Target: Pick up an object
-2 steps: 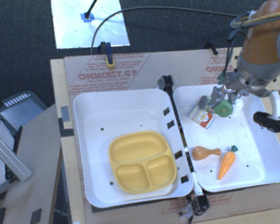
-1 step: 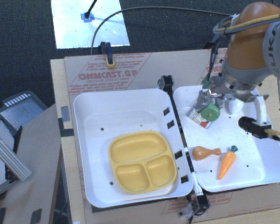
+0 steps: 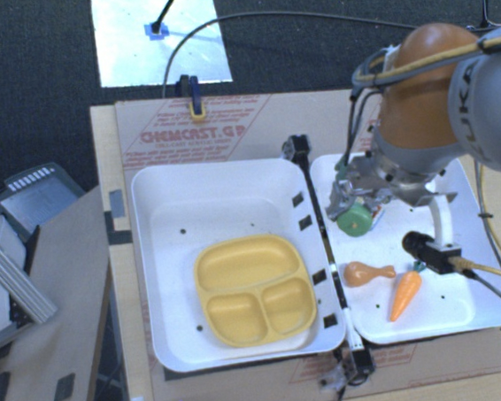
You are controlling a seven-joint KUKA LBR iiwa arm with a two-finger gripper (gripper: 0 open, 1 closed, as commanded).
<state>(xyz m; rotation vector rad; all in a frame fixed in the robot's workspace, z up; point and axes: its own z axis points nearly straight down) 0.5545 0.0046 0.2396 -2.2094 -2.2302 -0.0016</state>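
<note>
Gripper [image 3: 350, 201] sits low in the right bin [image 3: 476, 309], directly above the green object [image 3: 356, 220]; whether that object lies between the fingers cannot be told, nor can the finger state. Green object rests near the bin's left wall, touching or just under the tool. Drumstick [image 3: 367, 272] and carrot [image 3: 404, 294] lie nearer the front, carrot's long axis slanted. Yellow tray [image 3: 253, 288] occupies the left bin [image 3: 164, 204].
</note>
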